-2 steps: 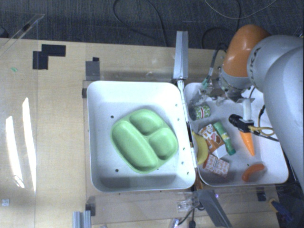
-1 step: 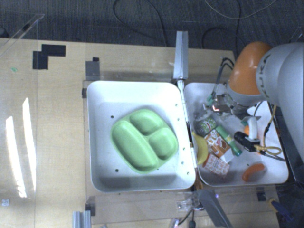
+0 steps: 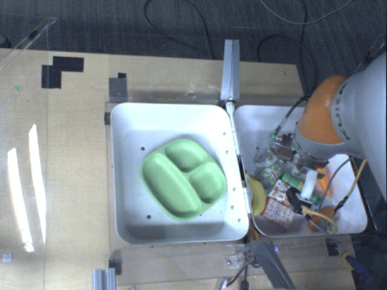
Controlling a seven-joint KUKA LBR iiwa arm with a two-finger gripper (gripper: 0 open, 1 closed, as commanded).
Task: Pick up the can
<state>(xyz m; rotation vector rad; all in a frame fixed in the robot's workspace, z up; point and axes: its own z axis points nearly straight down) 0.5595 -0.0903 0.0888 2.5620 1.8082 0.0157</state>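
The can (image 3: 271,173), silvery with a green label, lies on its side among the clutter in the right bin (image 3: 254,122). My gripper (image 3: 282,153) hangs low over that bin, just above and right of the can, at the end of the grey arm with its orange band (image 3: 319,118). The wrist and cables hide part of the can and whatever lies under the gripper. Whether anything sits in the gripper cannot be made out.
A green three-section plate (image 3: 183,177) lies in the left bin (image 3: 127,162). A yellow banana-like piece (image 3: 258,196), a brown snack packet (image 3: 278,203) and orange items (image 3: 321,180) crowd the right bin's near half. A metal divider post (image 3: 230,71) stands behind the bins.
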